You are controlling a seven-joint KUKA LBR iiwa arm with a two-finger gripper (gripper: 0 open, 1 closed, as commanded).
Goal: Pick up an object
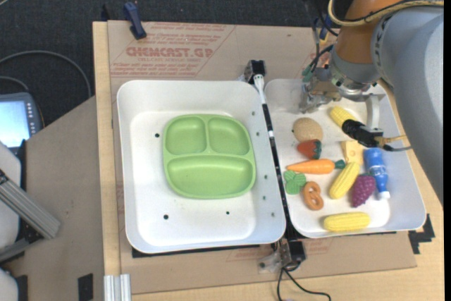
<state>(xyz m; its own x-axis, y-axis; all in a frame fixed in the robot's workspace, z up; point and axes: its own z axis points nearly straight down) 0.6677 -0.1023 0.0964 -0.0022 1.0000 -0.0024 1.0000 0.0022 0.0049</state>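
Two shallow white bins are seen side by side on the bench (211, 46). The left bin (134, 151) carries a green divided plate (208, 155) with three compartments, lying flat near its middle. The right bin (402, 211) carries a cluster of toy foods. A beige potato-like piece (307, 129) lies near the bin's far left part, with a red strawberry-like piece (310, 149) just in front of it. An orange carrot (311, 167) is laid crosswise near the centre, its green top touching a yellow corn cob (344, 180). A purple grape bunch (362, 189) is placed just beside that cob, and a blue bottle (377, 169) lies to its right. A second corn cob (346, 222) rests along the near edge, and a third yellow piece (342, 115) lies at the far side. The hand (313, 99) is lowered over the far left corner of the right bin, near the potato-like piece; whether it is open or closed cannot be told, and nothing is seen gripped.
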